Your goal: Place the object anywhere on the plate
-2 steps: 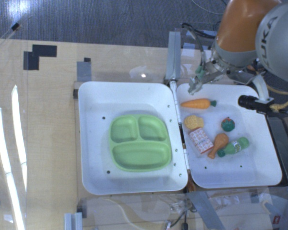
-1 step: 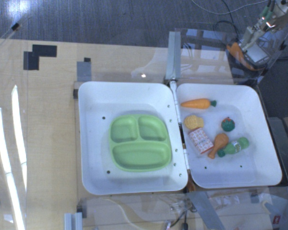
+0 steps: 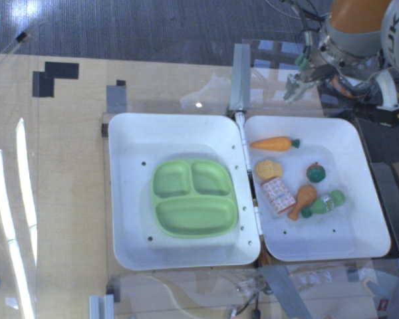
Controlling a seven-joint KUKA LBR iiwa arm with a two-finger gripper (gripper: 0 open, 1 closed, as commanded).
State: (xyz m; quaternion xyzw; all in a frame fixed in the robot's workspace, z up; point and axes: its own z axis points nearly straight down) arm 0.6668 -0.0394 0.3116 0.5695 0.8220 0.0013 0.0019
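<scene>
hovering beyond the right bin (image 3: 359, 145), the gripper (image 3: 299, 85); whether its fingers are open, i cannot tell.

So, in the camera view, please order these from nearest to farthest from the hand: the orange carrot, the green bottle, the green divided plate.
Measured from the hand, above the right bin's far edge:
1. Orange toy carrot, far side of the right white bin.
2. Green plastic bottle, near side of that bin.
3. Green divided plate, in the left white bin.
</scene>
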